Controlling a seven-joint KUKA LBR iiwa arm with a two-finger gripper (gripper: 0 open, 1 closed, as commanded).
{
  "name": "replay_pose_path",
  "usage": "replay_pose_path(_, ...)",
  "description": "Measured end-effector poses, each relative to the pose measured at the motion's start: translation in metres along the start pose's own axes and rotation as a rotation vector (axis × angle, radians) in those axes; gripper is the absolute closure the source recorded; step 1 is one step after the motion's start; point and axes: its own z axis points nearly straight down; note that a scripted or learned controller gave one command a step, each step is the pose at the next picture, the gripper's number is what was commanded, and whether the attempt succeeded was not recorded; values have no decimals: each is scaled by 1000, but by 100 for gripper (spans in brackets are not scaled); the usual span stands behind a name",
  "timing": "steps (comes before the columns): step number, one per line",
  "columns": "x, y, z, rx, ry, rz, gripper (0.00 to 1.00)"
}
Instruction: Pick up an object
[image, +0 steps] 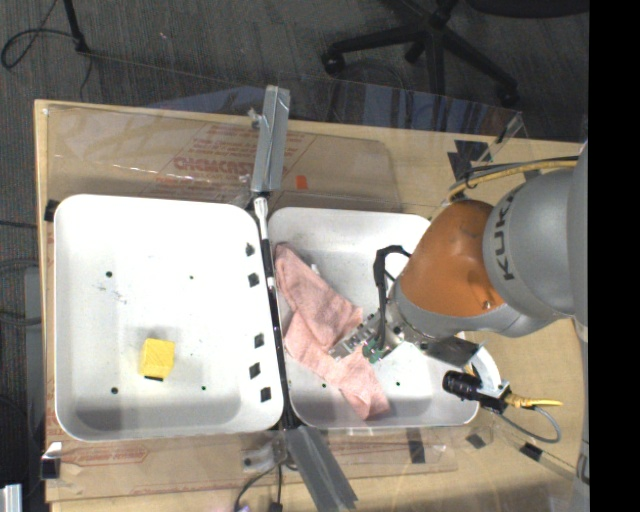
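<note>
A crumpled pink cloth (320, 330) lies in the right bin (340, 225), running from its upper left to its lower middle. My gripper (362, 345) is down at the cloth's right edge, low in the bin, with the grey and orange arm (470, 265) reaching in from the right. A small yellow block (157, 358) sits in the lower part of the left bin (120, 225), far from the gripper. The arm's wrist hides much of the right bin's right side.
A metal divider bar (266, 150) runs between the two bins and up past them. A black cable (385, 262) loops by the wrist. A yellow-tipped connector (495, 398) sticks out at the right bin's lower right corner.
</note>
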Motion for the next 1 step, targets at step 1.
replay_pose_path(1,-46,107,-134,-3,-5,297,100)
